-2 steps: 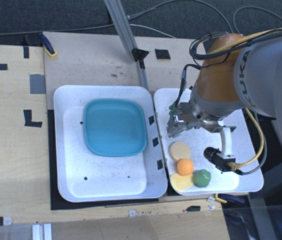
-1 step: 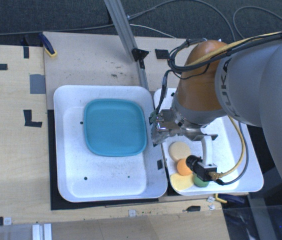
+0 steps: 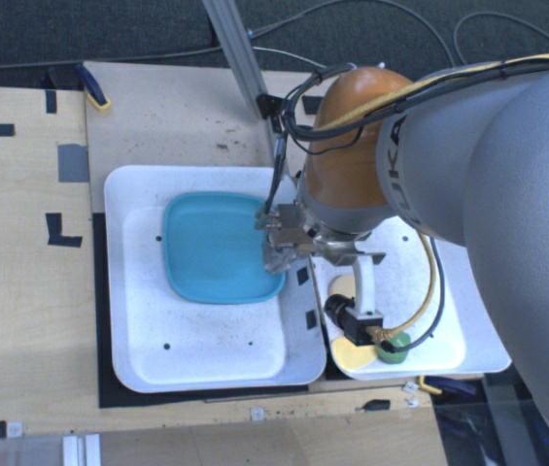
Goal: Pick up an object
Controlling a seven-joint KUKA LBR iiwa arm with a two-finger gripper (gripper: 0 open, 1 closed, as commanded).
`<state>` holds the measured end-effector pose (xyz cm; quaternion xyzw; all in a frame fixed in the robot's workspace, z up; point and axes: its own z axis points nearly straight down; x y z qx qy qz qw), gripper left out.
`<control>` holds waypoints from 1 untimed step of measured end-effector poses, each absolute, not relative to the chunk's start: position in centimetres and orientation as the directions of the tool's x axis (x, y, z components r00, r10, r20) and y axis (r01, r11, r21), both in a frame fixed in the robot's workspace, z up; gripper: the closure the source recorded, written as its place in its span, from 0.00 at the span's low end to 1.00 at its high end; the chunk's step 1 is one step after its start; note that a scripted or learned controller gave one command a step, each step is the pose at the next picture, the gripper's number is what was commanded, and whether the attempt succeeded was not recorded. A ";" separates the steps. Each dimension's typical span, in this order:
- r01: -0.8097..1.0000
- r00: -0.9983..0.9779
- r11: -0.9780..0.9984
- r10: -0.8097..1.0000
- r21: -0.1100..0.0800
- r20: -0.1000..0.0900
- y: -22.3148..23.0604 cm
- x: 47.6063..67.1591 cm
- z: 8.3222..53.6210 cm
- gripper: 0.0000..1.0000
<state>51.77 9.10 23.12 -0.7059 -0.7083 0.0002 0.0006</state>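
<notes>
From above, the bench carries two white bins side by side. The left bin [image 3: 128,289] holds a blue plate [image 3: 211,248], a rounded square lying flat toward the far half of the bin, with bare speckled floor on its near side. The grey arm [image 3: 478,192] reaches in from the right, its orange band [image 3: 352,139] above the divide between the bins. The gripper [image 3: 276,246] sits low at the plate's right edge, over the left bin's right wall; whether it is open or closed cannot be told. In the right bin [image 3: 449,352] lie a pale yellow object [image 3: 352,357] and a small green piece [image 3: 392,347] near the front, partly hidden by black fittings.
</notes>
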 end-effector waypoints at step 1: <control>1.000 -0.001 0.001 1.000 -0.001 0.000 10.1 50.2 22.6 1.00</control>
